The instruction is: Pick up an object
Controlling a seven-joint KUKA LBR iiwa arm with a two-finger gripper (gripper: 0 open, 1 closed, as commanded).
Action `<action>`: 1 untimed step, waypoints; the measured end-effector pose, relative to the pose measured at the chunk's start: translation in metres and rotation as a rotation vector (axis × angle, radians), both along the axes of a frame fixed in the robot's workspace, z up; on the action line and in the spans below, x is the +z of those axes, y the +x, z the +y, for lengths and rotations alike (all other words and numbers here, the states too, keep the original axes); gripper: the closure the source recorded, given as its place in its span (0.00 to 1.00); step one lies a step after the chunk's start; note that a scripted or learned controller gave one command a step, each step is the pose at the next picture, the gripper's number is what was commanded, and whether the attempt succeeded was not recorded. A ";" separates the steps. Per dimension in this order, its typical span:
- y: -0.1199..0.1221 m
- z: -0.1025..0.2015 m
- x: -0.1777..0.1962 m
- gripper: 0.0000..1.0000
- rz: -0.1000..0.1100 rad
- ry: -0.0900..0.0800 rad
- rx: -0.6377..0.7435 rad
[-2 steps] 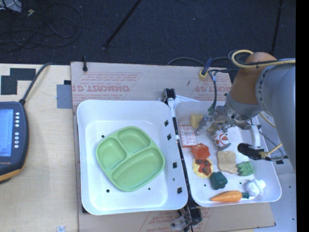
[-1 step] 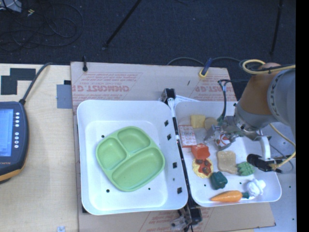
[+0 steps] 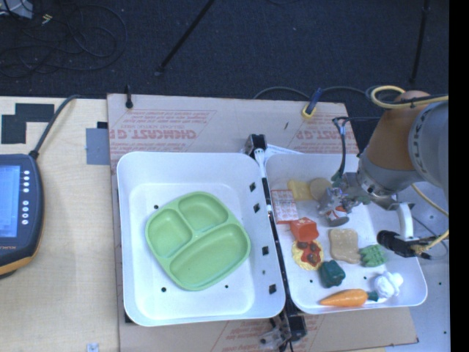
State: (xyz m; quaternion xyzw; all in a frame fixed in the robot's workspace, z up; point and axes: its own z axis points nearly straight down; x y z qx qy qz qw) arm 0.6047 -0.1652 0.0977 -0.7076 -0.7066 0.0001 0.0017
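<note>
Two shallow white bins are seen side by side on a sheet of printed cardboard (image 3: 176, 127) laid over the pale tabletop (image 3: 58, 299).

Nearest the camera, in the right bin (image 3: 418, 288), a toy carrot (image 3: 343, 297) is noted along the front wall, with a white lump (image 3: 388, 282) just beside its tip. Behind these lie a dark green piece (image 3: 331, 272), a small green leafy piece (image 3: 372, 255), a slice of toast (image 3: 344, 244), a round pizza-like piece (image 3: 308, 253) and a red block (image 3: 304, 229). Farther back, a yellow piece (image 3: 300, 190) rests near the far wall.

The left bin (image 3: 135, 299) carries a green divided plate (image 3: 196, 239).

The jaws (image 3: 335, 205) are seen low in the right bin, just behind the toast and right of the red block, with a small red-and-white item directly beneath them. Whether the jaws are wide or narrow cannot be told; nothing is seen held.

A handheld controller (image 3: 16, 211) rests at the tabletop's left edge. Beyond, dark carpet (image 3: 242, 35) with loose cables is recorded.
</note>
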 end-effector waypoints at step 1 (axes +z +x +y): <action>0.014 0.073 0.045 1.00 -0.004 0.001 0.009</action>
